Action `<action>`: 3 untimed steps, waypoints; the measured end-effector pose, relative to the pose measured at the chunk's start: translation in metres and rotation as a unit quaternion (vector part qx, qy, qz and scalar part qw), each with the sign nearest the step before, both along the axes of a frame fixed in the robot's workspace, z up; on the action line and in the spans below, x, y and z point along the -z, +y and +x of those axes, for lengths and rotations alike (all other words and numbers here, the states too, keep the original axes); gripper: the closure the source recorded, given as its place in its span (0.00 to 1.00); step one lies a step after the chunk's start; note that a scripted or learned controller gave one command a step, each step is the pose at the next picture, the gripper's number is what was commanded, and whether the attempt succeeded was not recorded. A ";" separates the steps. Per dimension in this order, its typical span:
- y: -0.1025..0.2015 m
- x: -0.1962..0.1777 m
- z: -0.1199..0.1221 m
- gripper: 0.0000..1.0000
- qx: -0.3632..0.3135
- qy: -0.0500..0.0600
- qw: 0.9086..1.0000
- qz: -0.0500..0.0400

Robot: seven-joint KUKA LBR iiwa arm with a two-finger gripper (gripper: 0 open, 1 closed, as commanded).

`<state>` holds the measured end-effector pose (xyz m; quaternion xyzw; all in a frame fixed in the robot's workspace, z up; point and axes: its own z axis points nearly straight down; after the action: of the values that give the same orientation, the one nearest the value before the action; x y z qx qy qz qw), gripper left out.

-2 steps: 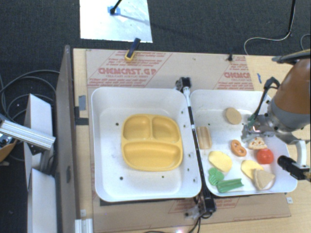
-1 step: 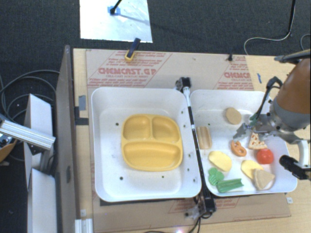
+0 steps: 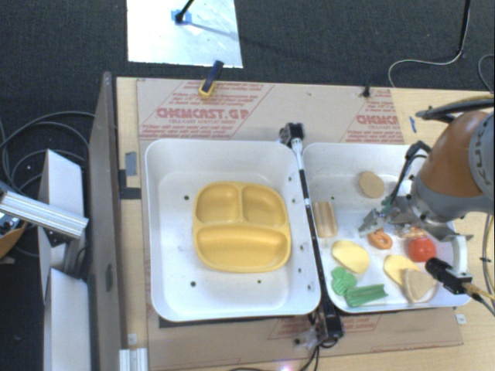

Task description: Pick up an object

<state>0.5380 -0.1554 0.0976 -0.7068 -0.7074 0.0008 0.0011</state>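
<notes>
Two white bins, end effector (image 3: 384,221) low in right bin (image 3: 340,165), over orange ring (image 3: 380,240), finger spread unclear

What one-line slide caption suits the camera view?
Gripper low in the right bin among toy foods; yellow divided plate in the left bin.

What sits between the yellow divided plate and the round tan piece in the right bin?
In the camera view: the bins' divider rail, then bare bin floor. The waffle-like stick lies just below that line.
</notes>
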 end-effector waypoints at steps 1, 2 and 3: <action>0.000 -0.014 0.002 1.00 -0.001 -0.003 1.000 0.000; -0.055 -0.084 0.027 1.00 0.001 -0.007 1.000 -0.004; -0.051 -0.079 0.025 0.00 -0.001 -0.003 1.000 -0.001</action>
<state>0.5632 -0.2067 0.1771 -0.7061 -0.7081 -0.0005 -0.0016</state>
